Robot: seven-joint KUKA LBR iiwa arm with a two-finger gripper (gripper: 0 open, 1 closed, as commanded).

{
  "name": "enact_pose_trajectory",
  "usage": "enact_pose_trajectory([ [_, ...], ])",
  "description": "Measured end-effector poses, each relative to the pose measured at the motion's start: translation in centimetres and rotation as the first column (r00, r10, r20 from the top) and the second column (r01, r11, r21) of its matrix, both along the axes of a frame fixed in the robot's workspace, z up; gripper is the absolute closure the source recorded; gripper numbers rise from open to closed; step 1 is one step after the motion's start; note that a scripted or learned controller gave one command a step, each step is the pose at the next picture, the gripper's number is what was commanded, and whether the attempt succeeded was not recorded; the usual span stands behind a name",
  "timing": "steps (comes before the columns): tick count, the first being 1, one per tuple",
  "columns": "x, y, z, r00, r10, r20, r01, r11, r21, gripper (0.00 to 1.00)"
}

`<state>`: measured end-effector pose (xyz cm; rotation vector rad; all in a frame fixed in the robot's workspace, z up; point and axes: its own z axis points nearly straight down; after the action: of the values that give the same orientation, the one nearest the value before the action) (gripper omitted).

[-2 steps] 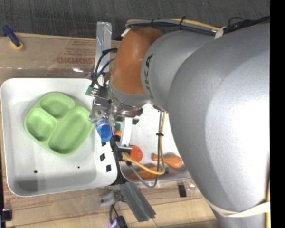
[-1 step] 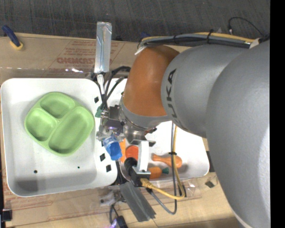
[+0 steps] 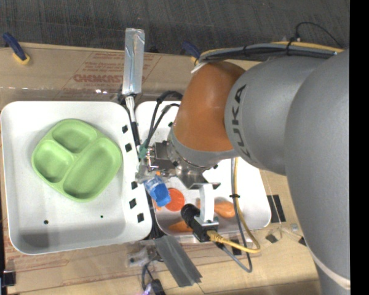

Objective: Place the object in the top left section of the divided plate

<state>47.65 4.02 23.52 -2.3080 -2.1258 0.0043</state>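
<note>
We hover KUKA arm (image 3: pixel 246 121) over right bin (image 3: pixel 258 208), right of green divided plate (image 3: pixel 77 158); pick step; jaws' state unclear; next: secure object.

Most of the right bin (image 3: pixel 265 211) is covered by the arm (image 3: pixel 277 121). The gripper (image 3: pixel 157 186) is largely hidden under the wrist. Orange objects (image 3: pixel 224 210) near the bin's bottom edge are partly hidden and cannot be identified.
</note>
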Motion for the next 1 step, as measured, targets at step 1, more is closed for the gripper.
enact_pose_trajectory([
  [1,-0.07,-7.05,-2.95,0.998,0.07,0.0,-0.07,0.998,-0.001,1.0],
])
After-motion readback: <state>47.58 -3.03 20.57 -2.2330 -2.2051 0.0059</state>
